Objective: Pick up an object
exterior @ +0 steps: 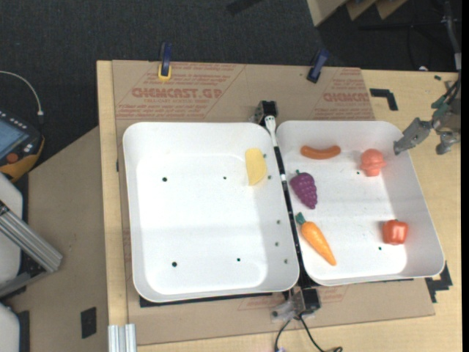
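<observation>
Lying nearest in the right bin [352, 207], toy carrot [319, 242]: seeming light, rigid, likely slick; pinching across its thick orange middle looking safest. Sitting beyond, purple grapes [304, 189]. Hovering over the far right corner, gripper [426, 142], fingers [408, 136] spreading apart, pinching nothing.

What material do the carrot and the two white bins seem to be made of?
The carrot looks like moulded plastic, a toy: even orange colour, smooth surface, green stub at one end. The left bin and the right bin look like thin formed plastic, with rounded corners, a shallow raised rim and a slightly glossy white finish. Foam or rubber for the carrot cannot be excluded.
</observation>
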Motion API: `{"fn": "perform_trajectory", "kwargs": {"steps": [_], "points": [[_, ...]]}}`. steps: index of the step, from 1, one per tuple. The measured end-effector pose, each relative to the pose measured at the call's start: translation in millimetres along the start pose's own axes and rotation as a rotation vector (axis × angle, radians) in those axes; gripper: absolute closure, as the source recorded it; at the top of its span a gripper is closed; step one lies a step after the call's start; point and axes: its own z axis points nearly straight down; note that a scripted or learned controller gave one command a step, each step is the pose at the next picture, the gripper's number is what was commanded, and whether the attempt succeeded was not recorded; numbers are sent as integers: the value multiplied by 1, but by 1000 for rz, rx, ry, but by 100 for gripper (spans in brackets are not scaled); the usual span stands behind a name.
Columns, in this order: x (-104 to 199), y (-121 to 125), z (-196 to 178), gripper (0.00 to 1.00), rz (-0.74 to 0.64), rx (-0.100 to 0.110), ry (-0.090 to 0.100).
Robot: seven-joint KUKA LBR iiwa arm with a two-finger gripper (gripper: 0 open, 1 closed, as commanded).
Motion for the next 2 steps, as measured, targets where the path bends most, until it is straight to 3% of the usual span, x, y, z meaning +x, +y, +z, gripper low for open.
{"fn": "perform_trajectory", "kwargs": {"steps": [1,2], "points": [[18,12,-197,0,-4,-22,-7],[68,79,-264,0,-7,-13,-3]]}}
